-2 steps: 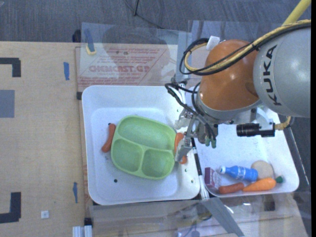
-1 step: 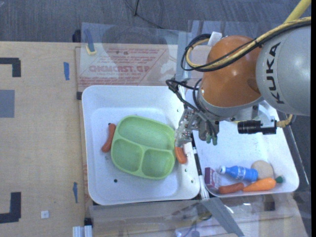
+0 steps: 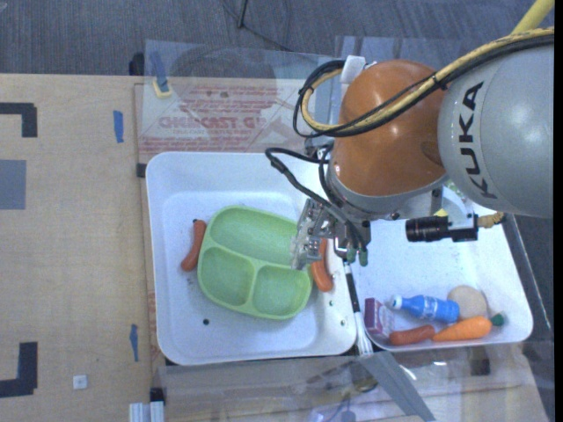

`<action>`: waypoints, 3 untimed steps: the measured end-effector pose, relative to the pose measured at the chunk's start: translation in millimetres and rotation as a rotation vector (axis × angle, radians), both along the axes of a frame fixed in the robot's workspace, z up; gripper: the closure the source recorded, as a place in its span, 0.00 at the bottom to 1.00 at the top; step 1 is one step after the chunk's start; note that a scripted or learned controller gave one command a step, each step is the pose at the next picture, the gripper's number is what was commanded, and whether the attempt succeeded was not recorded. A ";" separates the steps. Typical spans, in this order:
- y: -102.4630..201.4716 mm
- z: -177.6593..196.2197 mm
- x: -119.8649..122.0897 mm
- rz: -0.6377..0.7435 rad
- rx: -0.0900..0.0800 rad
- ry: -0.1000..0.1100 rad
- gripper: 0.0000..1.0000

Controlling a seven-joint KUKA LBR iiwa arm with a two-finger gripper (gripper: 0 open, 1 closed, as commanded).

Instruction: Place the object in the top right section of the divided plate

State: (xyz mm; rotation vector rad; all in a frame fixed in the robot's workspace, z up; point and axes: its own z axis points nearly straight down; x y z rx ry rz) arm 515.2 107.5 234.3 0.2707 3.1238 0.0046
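Note:
A light green divided plate (image 3: 251, 273) lies in the left bin (image 3: 176, 323), with one long section at the top and two smaller ones below. My gripper (image 3: 318, 250) hangs over the plate's right rim, under the arm's orange wrist. A small red-orange sausage (image 3: 324, 272) sits right at the gripper's tip, just outside the plate's right edge, its upper end hidden beneath the gripper. Whether it is gripped or resting on the bin floor cannot be made out. A second red-orange sausage (image 3: 193, 245) lies on the bin floor against the plate's left edge.
The right bin (image 3: 515, 275) holds a blue bottle (image 3: 426, 307), a carrot (image 3: 464, 328), another sausage (image 3: 412, 334), a beige round piece (image 3: 468, 301) and a purple packet (image 3: 376, 316). The bulky arm covers the bins' shared wall and upper right area.

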 end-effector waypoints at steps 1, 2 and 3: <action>36.3 -22.8 -16.5 0.225 -0.002 0.004 1.00; 36.0 -22.8 -16.4 0.225 -0.001 0.004 0.00; 36.8 -12.0 -14.8 0.222 0.001 -0.002 1.00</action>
